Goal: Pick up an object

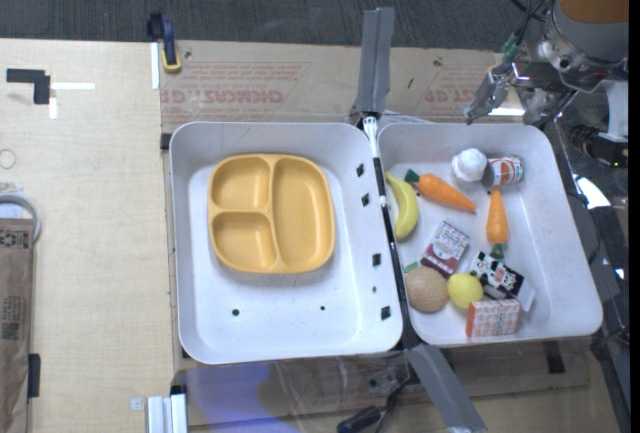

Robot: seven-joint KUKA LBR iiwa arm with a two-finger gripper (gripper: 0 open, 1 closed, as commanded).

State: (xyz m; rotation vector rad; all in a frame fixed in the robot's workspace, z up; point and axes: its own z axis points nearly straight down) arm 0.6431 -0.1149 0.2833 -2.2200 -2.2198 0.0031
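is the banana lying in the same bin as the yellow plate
No, the banana lies at the left edge of the right bin beside a carrot, while the yellow plate sits in the left bin.

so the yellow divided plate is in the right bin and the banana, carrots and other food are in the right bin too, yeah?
Not quite. The camera view shows the yellow divided plate in the left bin. The banana, carrots and other food are in the right bin, as you said.
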